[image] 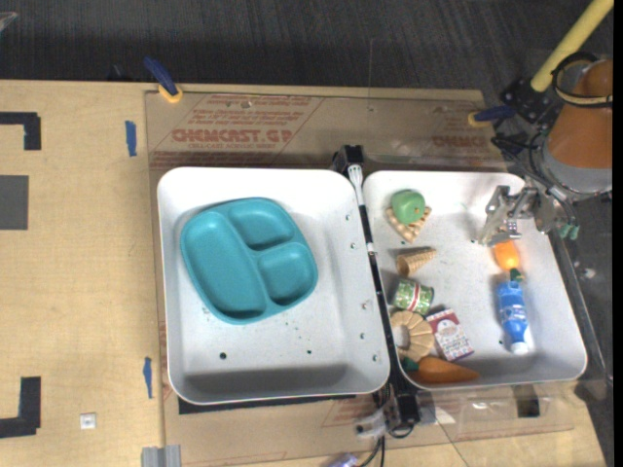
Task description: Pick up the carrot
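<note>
The carrot [450, 371] is orange with a dark green end and lies flat against the front wall of the right bin [568, 351]. My gripper [500, 230] hangs over the bin's back right area, far from the carrot. It is open, with nothing between its fingers. Just below its fingertips sits a small orange object [505, 254].
The right bin also holds a blue bottle [511, 314], a green apple on a waffle [408, 208], an ice cream cone [416, 259], a green can [412, 296], a biscuit [413, 332] and a small red-and-white packet [450, 335]. A teal divided plate [248, 258] lies in the left bin [185, 368].
</note>
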You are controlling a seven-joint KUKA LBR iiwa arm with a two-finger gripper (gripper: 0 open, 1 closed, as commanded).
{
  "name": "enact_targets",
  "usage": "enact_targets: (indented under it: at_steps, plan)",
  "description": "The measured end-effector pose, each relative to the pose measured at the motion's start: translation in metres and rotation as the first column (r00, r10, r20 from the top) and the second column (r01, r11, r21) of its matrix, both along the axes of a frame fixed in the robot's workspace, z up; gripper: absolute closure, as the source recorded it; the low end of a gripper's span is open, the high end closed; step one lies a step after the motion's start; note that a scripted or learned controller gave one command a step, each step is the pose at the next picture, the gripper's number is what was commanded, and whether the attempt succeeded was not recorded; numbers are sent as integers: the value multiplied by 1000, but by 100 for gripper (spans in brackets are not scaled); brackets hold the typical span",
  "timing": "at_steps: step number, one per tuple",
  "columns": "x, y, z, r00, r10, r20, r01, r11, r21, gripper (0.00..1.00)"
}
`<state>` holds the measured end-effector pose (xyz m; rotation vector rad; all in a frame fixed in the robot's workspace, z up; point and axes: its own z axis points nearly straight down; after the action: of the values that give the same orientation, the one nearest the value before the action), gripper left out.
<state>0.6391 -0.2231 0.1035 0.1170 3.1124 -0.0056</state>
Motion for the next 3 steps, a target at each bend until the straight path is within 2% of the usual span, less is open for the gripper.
enact_targets:
  at_steps: [1, 2, 3]
  plan:
    - [-59, 62, 71, 1000, -2, -13, 2, 1000, 5, 100]
    - [-62, 60, 66, 1000, -5, -21, 5, 1000, 6, 0]
    - [-24, 13, -7, 971, -237, -17, 238, 971, 5, 0]
